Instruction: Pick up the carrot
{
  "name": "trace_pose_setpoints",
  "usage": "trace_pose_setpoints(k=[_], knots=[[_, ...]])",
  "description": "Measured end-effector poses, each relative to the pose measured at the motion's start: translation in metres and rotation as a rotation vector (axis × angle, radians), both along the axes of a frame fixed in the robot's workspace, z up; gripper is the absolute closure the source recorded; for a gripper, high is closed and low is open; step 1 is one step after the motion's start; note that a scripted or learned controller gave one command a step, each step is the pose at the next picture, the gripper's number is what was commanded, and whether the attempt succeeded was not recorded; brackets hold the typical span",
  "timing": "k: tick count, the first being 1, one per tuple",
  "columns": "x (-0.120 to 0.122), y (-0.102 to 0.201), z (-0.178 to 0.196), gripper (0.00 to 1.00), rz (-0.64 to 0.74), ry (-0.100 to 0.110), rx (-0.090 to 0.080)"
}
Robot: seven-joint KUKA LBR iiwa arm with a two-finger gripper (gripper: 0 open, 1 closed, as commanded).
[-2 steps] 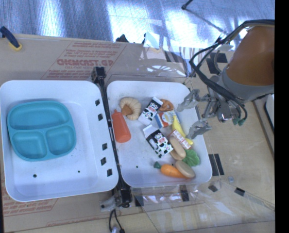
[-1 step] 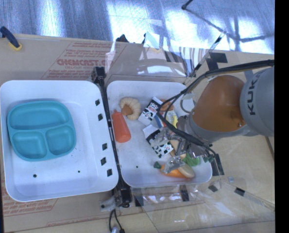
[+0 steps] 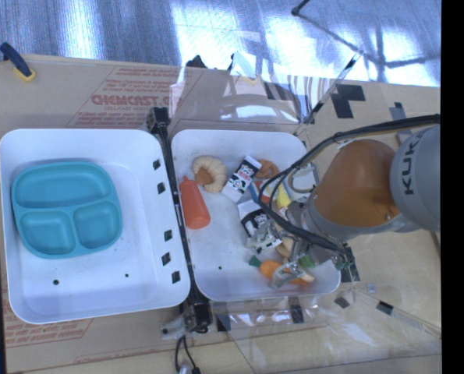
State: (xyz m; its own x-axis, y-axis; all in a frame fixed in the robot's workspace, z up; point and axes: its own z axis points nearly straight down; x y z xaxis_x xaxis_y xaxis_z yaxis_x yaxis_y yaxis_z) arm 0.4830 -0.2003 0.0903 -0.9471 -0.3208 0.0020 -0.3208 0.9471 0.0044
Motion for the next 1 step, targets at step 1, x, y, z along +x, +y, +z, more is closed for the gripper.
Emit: trace_pose_setpoints(k=[1], knots=[[0.0011,0.0055,0.0073,1.0,0.013,0.005,0.007]])
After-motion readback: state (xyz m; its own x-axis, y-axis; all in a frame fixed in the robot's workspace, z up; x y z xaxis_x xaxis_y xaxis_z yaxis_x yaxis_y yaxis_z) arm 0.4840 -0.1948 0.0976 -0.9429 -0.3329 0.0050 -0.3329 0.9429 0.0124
